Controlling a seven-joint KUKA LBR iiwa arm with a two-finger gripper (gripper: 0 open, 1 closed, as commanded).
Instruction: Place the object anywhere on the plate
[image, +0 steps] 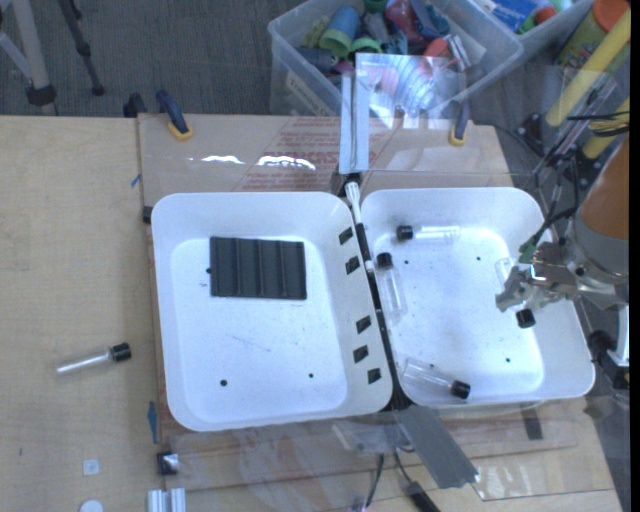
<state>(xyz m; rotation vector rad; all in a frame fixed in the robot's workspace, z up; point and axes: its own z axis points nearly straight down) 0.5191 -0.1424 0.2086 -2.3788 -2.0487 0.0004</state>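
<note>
**Two white bins, with vials scattered around the dark plate**

Two shallow white plastic bins sit side by side on the bench; the left bin (190, 390) holds the dark ribbed rectangular plate (258, 268), lying flat in its upper half, and everything else is placed from that plate. To the plate's right, across the divider, the right bin (560, 375) holds several clear plastic vials with black caps; the upper vial (428, 233) lies level with the plate's top edge, a second vial (388, 285) rests just beside the divider, and a third vial (436, 380) lies lower, near the bin's front wall. Far right of the plate, at the right bin's outer edge, the grey two-finger gripper (522, 300) hangs over the bin floor; a small black object (525, 318) shows at its tip, but whether the jaws are open, closed or gripping it cannot be told from this angle. Left of the plate and lower, outside both bins, one more clear black-capped vial (93, 359) lies on the bare wooden bench (60, 250), well apart from the plate; nothing rests on the plate.
</note>
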